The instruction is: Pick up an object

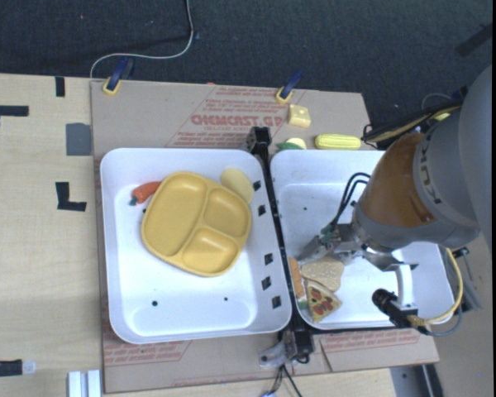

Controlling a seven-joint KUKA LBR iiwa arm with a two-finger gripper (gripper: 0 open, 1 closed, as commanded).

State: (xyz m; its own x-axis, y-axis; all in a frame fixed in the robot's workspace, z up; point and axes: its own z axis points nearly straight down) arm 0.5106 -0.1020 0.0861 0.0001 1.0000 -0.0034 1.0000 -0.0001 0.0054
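From my remote seat I saw the arm (434,180) reaching in from the right over the right bin (314,176), its bulk and orange band covering much of that bin's floor. The jaws (335,242) sat low near the bin's left side, just above a toy pizza slice (321,298) and a pale flat piece (324,270) touching it; I could not tell whether they were released or clenched, since the wrist hid them. In the left bin (116,246) lay a yellow divided plate (197,222). It partly covered an orange carrot-like piece (145,191) at its upper left and a pale yellow rounded item (238,182) at its upper right. Beyond the bins, on the worktop's cardboard (149,114), rested a toy corn cob (337,142), a small yellow block (298,116) and a greenish item (293,145), cut off by the bin rim.
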